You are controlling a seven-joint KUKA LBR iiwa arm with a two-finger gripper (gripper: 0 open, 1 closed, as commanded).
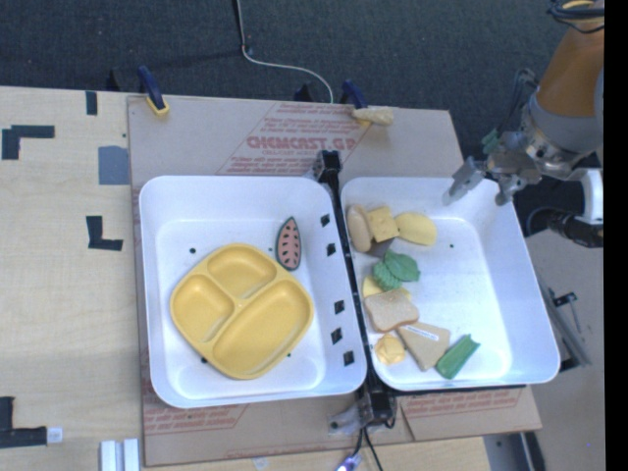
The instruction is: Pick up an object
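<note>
My gripper (483, 186) hangs open above the far right corner of the right bin (510, 263), with nothing between its fingers. In the left half of that bin lie several toy foods: a brown piece (360, 229), a yellow block (382, 224), a yellow lemon-like piece (416, 229), a green leaf (396, 269), a toast slice (392, 310), a tan wedge (424, 343), a small yellow piece (390, 349) and a green stick (456, 356). The gripper is up and to the right of them all, touching none.
The left bin (157, 263) holds a yellow divided plate (241, 308) and a watermelon slice (287, 244). A yellow piece (374, 117) lies on the cardboard behind the bins. Black clips (339, 307) join the bins along the divider.
</note>
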